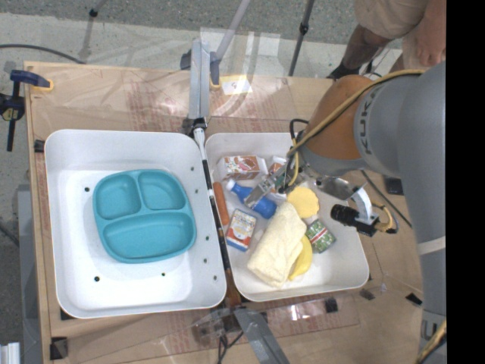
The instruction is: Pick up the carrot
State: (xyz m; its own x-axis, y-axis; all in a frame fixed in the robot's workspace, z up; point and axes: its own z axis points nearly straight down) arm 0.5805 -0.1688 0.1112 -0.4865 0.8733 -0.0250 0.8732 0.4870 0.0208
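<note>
camera view: tool (274, 179) above carrot (220, 204)

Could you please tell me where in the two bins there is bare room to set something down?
The left bin has bare floor all around the blue divided plate, widest along its near wall. In the right bin, only the near right corner, beside the yellow cloth, is bare. Its middle is crowded: packets, carrot, and the gripper.

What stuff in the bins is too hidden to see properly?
Camera view:
- Long orange carrot: lies along the right bin's left wall; a small red-and-white carton covers its lower end.
- Yellow banana: mostly under the folded cream cloth.
- Tool: small and cluttered; finger state unreadable.
</note>
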